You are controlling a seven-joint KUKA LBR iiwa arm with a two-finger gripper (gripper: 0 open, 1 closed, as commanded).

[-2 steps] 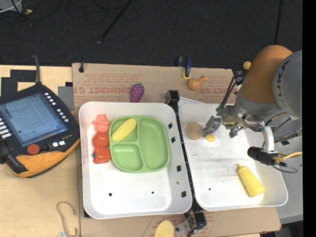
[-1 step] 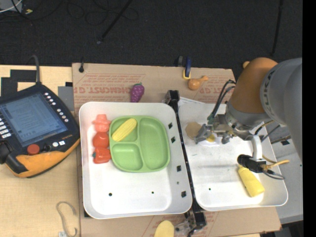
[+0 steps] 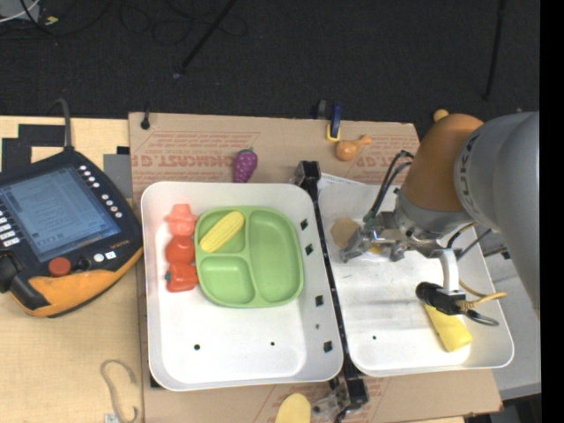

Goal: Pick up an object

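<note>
Here, a small tan lump [image 3: 343, 231] lies on the white floor of the right bin [image 3: 388, 351], just beside my pincer [image 3: 370, 243], on its side toward the neighbouring bin. From this overhead camera I cannot tell how wide the pincer stands, or whether it touches the lump.

Left of the claw [image 3: 374, 243], the green divided plate [image 3: 251, 258] looks like smooth, glossy plastic. Both white bins [image 3: 229, 351] look matt. Brown cardboard [image 3: 203, 144] beyond is dull paper.

Grey arm [image 3: 502, 179], orange band [image 3: 436, 170], dark cables near metal claw [image 3: 374, 241]
</note>
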